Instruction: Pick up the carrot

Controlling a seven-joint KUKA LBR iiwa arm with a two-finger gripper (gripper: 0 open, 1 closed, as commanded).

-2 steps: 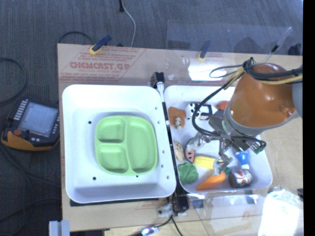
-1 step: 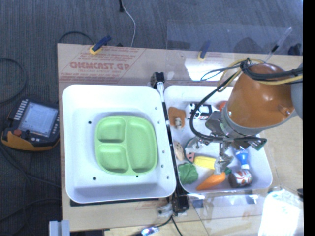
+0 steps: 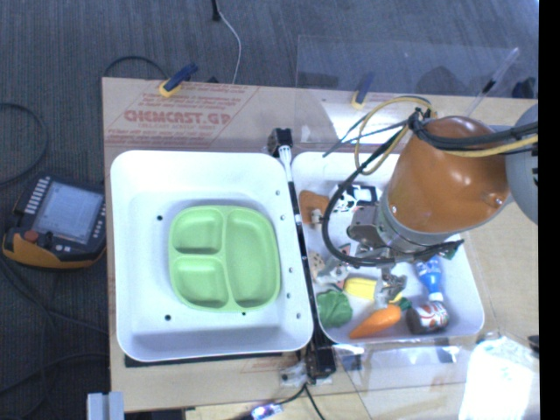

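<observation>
The orange carrot (image 3: 378, 320), with a green tip at its upper right, lies near the front edge of the right bin (image 3: 468, 274). My gripper (image 3: 391, 285) hangs just above and behind the carrot, under the arm's large orange band (image 3: 446, 178). Nothing shows as held in it. The arm covers much of the bin's middle.
Around the carrot lie a green leafy toy (image 3: 332, 306), a yellow block (image 3: 359, 287), a blue bottle (image 3: 430, 278) and a dark round item (image 3: 426, 318). A brown piece (image 3: 313, 204) sits at the bin's back left. The left bin (image 3: 140, 199) holds a green divided plate (image 3: 225, 256).
</observation>
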